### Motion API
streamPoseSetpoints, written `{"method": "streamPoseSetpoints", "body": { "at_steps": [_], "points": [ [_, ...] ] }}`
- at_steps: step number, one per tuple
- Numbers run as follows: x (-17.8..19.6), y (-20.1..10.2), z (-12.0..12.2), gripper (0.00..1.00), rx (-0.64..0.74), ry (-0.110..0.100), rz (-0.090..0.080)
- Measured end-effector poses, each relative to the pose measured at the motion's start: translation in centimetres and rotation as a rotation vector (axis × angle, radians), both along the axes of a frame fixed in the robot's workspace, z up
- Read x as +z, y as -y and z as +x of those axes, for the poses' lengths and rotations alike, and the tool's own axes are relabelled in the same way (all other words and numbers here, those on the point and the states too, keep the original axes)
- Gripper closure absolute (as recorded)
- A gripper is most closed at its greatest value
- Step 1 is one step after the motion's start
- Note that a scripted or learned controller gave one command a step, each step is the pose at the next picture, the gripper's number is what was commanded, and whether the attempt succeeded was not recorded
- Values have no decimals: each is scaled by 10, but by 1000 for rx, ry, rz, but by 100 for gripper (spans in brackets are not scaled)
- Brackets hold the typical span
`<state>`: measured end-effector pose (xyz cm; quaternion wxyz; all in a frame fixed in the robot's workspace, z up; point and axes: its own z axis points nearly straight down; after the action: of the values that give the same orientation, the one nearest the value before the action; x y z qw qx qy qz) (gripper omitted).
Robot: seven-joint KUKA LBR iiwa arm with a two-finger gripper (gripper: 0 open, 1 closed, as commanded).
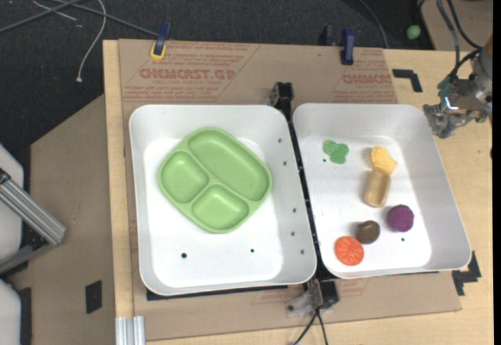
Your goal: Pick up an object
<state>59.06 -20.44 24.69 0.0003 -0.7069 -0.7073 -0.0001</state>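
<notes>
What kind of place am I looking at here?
Probably a robotics lab test bench: two white bins clamped onto a cardboard-covered board, toy food such as an orange piece, and loose cables on the dark floor.

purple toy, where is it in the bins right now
In the camera view, the purple toy lies in the right bin near its right wall, just right of the brown piece and below the tan cylinder.

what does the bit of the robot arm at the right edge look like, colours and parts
At the right edge, just outside the right bin, a small piece of the arm shows: pale grey metal parts with darker grey and black fittings and a small teal spot on its left side. Dark cables loop above it. It is too small and blurred to make out markings or the pincer's form.
</notes>
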Motion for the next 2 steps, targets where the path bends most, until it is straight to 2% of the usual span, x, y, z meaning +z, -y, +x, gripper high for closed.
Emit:
{"method": "streamPoseSetpoints", "body": {
  "at_steps": [2],
  "points": [
    [-94,3,-11,0,-2,-6,2]
  ]
}}
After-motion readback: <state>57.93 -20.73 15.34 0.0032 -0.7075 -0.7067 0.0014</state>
